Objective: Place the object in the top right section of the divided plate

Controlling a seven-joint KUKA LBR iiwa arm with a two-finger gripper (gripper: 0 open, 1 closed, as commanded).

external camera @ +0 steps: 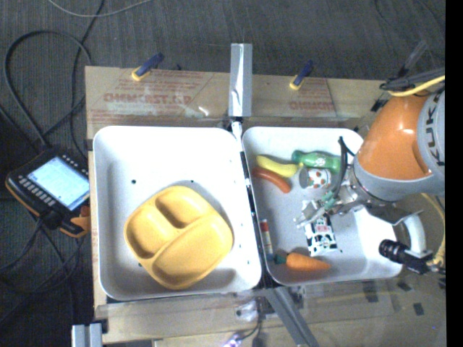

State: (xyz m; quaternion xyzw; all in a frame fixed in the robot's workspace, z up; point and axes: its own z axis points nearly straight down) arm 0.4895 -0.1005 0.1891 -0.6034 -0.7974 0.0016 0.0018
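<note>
A yellow divided plate (179,236) lies in the left bin (116,157), turned at a slant, with nothing in its sections. My gripper (320,228) hangs low over the middle of the right bin (362,262), under the grey and orange arm (394,150). An orange toy carrot (306,262) lies just below it near the bin's front wall. Above and left of the gripper are a yellow banana (275,166), a red pepper-like piece (274,182), a green bottle (316,159) and a small white cup (312,178).
A thin marker (265,237) lies along the right bin's left wall. The raised divider between the bins (248,194) stands between gripper and plate. A handheld pendant (52,186) and cables sit left of the bench.
</note>
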